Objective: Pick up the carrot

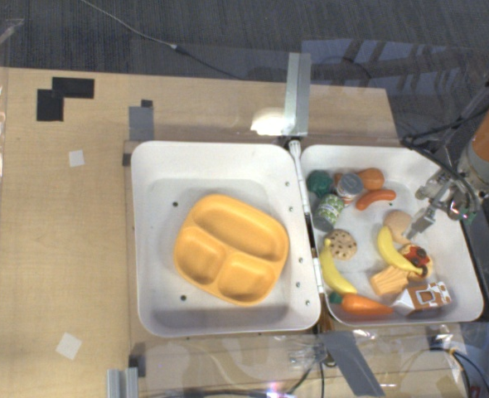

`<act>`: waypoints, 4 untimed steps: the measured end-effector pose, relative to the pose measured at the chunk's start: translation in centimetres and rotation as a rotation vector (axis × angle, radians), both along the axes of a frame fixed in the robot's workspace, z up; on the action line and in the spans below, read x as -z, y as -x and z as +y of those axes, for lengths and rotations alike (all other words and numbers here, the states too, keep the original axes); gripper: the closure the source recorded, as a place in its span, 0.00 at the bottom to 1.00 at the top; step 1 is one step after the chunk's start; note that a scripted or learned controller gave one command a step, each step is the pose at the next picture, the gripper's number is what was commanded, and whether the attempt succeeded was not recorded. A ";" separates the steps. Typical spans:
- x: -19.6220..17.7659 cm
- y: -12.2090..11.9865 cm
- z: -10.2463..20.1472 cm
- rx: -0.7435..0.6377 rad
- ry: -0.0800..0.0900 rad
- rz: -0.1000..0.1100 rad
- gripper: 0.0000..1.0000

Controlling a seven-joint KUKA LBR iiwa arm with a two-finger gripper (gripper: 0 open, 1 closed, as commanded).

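**Carrot waits at the near edge of the right bin**

The orange toy carrot with a green tip (pixel 362 306) lies flat along the near wall of the right-hand white bin (pixel 474 282). It looks light, stiff and smooth, likely slippery; its thick middle seems the best hold. The gripper (pixel 421 222) hovers well beyond the carrot, and whether its jaws are spread I cannot tell. Just beside the carrot crowd a yellow banana (pixel 336 274), a tan ridged wafer block (pixel 388 281) and a small brown box (pixel 429 296).

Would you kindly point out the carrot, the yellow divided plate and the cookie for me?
carrot (pixel 365 306): camera view, middle of its orange body.
yellow divided plate (pixel 196 225): camera view, raised rim at its upper left.
cookie (pixel 341 245): camera view, centre of its top face.
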State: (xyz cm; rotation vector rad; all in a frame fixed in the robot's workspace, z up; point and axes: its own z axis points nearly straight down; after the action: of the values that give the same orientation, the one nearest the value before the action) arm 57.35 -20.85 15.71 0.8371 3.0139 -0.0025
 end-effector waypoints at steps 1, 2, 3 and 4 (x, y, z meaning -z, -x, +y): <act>6.8 0.0 7.0 0.067 -0.005 -0.001 0.00; 6.7 7.8 10.3 0.116 -0.005 -0.002 0.00; 5.5 7.4 10.4 0.110 -0.006 -0.012 1.00; 4.0 8.4 6.5 0.087 -0.003 0.002 1.00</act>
State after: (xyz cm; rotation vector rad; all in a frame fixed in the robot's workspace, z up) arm 48.94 -14.35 11.68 0.9676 2.9778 -0.0002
